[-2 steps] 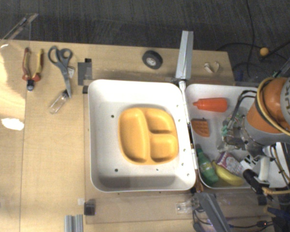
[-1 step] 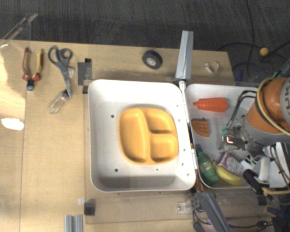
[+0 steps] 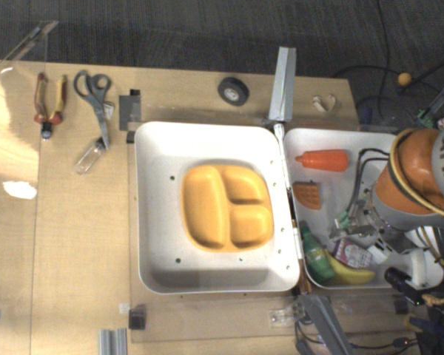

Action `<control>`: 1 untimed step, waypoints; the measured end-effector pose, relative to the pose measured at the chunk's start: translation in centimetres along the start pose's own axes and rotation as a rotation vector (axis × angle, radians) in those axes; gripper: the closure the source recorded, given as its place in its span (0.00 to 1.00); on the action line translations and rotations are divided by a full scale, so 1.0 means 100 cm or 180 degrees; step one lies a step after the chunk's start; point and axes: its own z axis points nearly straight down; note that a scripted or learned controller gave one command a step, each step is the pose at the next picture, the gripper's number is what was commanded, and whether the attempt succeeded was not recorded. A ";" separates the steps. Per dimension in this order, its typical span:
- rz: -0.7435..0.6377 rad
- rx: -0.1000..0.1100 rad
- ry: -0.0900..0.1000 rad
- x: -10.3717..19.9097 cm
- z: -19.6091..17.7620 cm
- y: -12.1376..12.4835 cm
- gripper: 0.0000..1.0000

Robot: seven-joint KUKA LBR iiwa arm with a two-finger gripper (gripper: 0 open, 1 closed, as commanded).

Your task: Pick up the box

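Note:
A small purple and white box [image 3: 352, 254] lies near the front of the right bin [image 3: 370, 140], against a banana [image 3: 349, 274]. My gripper [image 3: 353, 224] hangs low in that bin, just above and behind the box, below the grey arm with its orange band [image 3: 414, 176]. Wrist hardware and cables hide the gripper's tips, and I see nothing held. Whether it touches the box I cannot tell.
The right bin also holds an orange bottle [image 3: 323, 160], a ridged orange-brown piece [image 3: 307, 194] and a green bottle [image 3: 316, 257]. A yellow divided tray [image 3: 226, 205] sits in the left bin [image 3: 155, 198]. Scissors [image 3: 96, 102], pliers [image 3: 48, 100] and a tape roll [image 3: 233, 90] lie on the bench.

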 end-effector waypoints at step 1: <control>-0.0007 -0.0024 -0.0003 0.000 -0.011 0.003 1.00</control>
